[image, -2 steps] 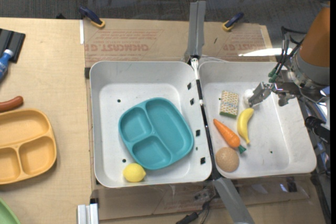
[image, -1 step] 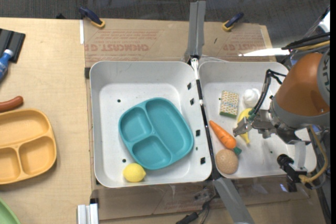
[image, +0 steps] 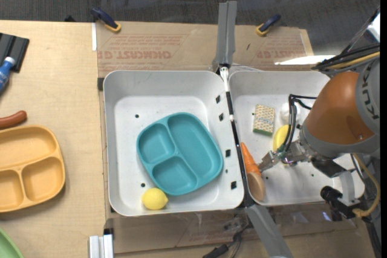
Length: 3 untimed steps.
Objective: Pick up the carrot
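Carrot against the left wall: grasp pending

Carrot (image: 247,157) lies in the right bin (image: 314,193), hard along its left wall, orange body pointing up-left, with a tan spoon-like piece (image: 256,184) touching its lower end. We read the gripper (image: 267,161) as just beside the carrot's right flank, low in the bin; we cannot tell how its jaws stand, and nothing shows between them.

Step in hand, as we judge it: close the approach and straddle the carrot across its width, jaws square to its long axis.

Room: the wall on the left leaves little space for 1 finger, so a slip into the divider is the risk. Open floor lies right and toward the bin's near edge. A yellow object (image: 280,137) and a patterned sponge (image: 263,119) sit near, behind the gripper. The left bin (image: 121,130) holds 1 teal tray (image: 179,153) and 1 lemon (image: 155,198), well apart.
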{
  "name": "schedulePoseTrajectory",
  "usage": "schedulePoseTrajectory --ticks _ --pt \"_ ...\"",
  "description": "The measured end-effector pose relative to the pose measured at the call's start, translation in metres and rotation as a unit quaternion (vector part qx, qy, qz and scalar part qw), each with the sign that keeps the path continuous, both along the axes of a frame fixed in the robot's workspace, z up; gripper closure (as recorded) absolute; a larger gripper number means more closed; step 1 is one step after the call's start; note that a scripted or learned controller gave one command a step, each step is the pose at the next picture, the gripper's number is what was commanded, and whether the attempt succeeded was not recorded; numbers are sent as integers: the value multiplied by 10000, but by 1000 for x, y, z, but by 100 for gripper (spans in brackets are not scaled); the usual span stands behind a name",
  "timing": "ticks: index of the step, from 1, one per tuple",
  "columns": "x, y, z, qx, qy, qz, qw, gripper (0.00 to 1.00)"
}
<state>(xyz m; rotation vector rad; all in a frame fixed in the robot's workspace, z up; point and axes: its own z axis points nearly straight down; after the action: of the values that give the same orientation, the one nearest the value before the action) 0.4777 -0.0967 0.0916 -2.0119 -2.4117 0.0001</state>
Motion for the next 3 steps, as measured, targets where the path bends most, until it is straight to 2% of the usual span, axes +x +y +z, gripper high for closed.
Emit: schedulePoseTrajectory --ticks 1,2,3 --pt "22 -50 73 -3 -7 1109 9938 0" --pt "22 -2 -1 2 7 1140 9935 0" --pt "23 -3 8 3 6 1119 9937 100"
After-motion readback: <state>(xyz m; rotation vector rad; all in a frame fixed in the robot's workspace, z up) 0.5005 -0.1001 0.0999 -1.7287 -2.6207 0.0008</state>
